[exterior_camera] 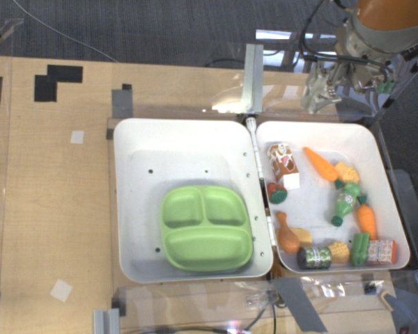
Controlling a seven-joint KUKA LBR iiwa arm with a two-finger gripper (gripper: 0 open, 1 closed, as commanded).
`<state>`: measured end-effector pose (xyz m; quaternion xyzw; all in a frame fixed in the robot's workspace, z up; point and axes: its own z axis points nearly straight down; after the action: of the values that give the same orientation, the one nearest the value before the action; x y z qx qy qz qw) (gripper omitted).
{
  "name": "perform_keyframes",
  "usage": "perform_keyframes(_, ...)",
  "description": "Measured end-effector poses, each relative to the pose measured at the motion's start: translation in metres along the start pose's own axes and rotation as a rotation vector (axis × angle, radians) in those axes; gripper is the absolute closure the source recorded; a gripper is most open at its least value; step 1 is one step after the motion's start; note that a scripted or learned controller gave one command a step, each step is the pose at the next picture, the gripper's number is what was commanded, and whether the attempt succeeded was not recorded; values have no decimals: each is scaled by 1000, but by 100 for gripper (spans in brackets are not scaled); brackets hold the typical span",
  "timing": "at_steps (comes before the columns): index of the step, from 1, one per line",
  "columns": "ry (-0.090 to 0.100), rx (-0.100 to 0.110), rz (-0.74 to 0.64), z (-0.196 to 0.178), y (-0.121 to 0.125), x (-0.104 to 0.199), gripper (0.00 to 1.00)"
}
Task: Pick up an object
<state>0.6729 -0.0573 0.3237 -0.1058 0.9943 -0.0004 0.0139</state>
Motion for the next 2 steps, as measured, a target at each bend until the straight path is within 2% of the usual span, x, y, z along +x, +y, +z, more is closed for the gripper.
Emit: perform_keyframes(2,-25,3,-1,-28,0,-5,100)
